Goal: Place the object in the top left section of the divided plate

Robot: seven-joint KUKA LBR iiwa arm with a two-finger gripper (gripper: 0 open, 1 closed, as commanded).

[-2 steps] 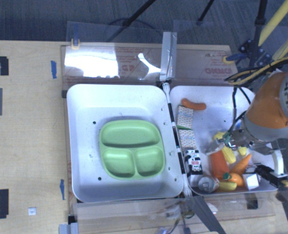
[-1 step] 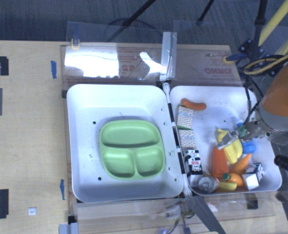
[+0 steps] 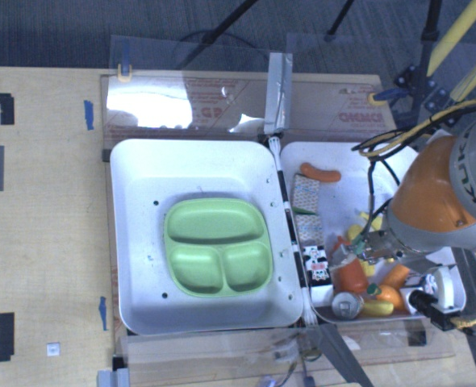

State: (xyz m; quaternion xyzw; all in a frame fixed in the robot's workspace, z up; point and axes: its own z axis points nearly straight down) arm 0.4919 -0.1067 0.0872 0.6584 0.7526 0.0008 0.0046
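Green divided plate (image 3: 218, 244) sits in left bin (image 3: 141, 176), sections bare. Claw (image 3: 365, 252) down among toy clutter in right bin (image 3: 335, 156), above orange-red toy (image 3: 350, 277); claw state: cannot tell.

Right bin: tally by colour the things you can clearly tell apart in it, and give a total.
Orange: 3 — sausage-shaped piece, rounded piece, piece by the gripper
Yellow: 2 — small piece, banana-like piece
Silver: 1 — can
Grey patterned: 1 — cloth
Black-and-white: 1 — small item
Total: 8; the pile under the arm may hide more.
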